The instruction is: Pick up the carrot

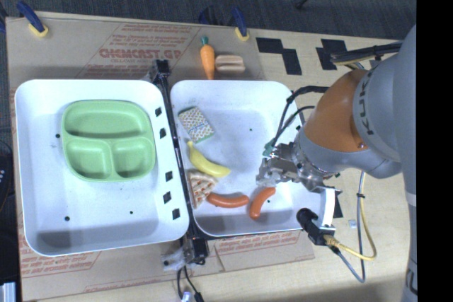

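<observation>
The carrot [206, 60], orange with a green top, lies on the cardboard just behind the right bin's [279, 92] far rim, outside both bins. It sits beside a small bun-like toy [229, 64]. My gripper [272, 171] hangs low over the right bin's front right area, far from the carrot. It is just above one end of a short red sausage [260, 201]. Nothing of the carrot is near the gripper.
The right bin also holds a banana [207, 163], a second sausage [227, 200], a waffle piece [200, 188] and a patterned packet [196, 124]. A green divided plate [108, 138] lies in the left bin [32, 173]. Blue clamps [239, 23] grip the bench's back edge.
</observation>
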Available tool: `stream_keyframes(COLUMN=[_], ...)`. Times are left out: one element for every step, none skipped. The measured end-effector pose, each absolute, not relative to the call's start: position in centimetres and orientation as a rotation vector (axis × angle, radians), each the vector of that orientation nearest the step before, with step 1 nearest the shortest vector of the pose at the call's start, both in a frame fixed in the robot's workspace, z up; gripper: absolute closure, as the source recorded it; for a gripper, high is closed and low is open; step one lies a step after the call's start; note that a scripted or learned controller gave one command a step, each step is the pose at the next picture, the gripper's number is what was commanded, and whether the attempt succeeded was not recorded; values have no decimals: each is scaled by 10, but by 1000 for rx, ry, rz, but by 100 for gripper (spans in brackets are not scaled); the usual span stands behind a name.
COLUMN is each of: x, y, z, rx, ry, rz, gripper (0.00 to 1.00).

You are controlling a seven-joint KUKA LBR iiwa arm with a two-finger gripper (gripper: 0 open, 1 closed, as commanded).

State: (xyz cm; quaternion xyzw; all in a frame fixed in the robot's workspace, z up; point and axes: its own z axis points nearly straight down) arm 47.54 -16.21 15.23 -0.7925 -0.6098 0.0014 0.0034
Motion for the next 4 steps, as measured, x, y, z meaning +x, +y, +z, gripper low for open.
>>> stream_keyframes(x=[477,477,476,476], y=[-179,-185,-143,-174], z=[266,370,267,349], rx=[-2734,-2830,-2925,-3046], ry=[-1543,-1362,-1132,-759], rz=[1,1,5,3], gripper=[100,100,100,100])
